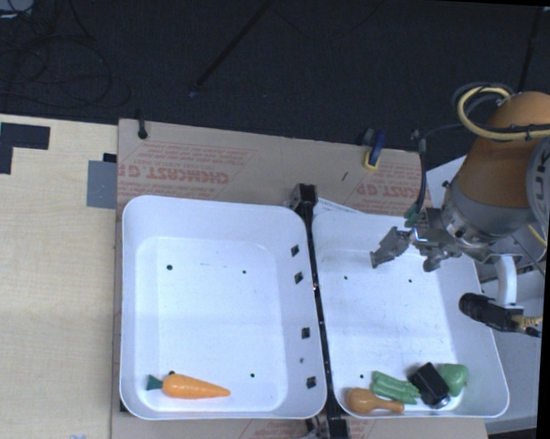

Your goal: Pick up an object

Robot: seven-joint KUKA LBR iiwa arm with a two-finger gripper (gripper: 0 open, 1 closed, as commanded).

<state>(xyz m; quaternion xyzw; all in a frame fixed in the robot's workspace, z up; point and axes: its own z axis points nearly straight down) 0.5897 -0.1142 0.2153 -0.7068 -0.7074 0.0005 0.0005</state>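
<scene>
My gripper point(410, 254) hangs over the upper part of the right bin point(380, 324), its fingers spread open with nothing between them. An orange carrot point(193, 386) lies in the left bin point(207, 256) near the front left corner. At the right bin's front edge lie a small orange gourd-shaped toy point(373, 402), a green pod-shaped toy point(395, 386), a black block point(430, 383) and a light green piece point(454, 375), bunched close together. The gripper is well behind that cluster and far from the carrot.
A black divider strip point(309, 301) runs between the two bins. Brown cardboard point(222, 168) lies under them, with a blue clip point(374, 150) at its back edge. The arm's grey body with the orange band point(505, 155) stands at the right.
</scene>
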